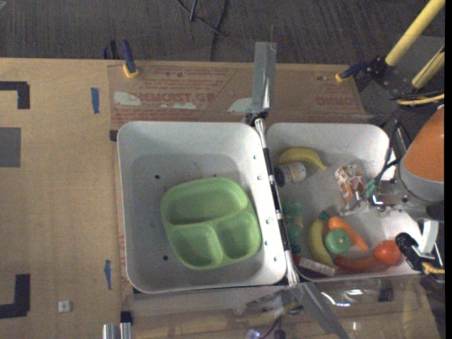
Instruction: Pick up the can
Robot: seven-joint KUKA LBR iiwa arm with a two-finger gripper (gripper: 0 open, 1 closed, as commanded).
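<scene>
A small pale can (294, 173) with a dark end lies on its side against the left wall of the right bin (367, 134), just under a yellow banana (302, 155). My gripper (375, 197) hangs over the right part of that bin, beside a crumpled snack packet (348, 181). It is well to the right of the can and apart from it. The grey wrist and orange band (429, 154) reach in from the right edge.
In the front of the right bin lie a second banana (317, 240), a carrot (349, 230), a round green thing (337, 241), a red pepper (369, 260) and a small green item (292, 210). The left bin (141, 147) holds a green divided tray (210, 222).
</scene>
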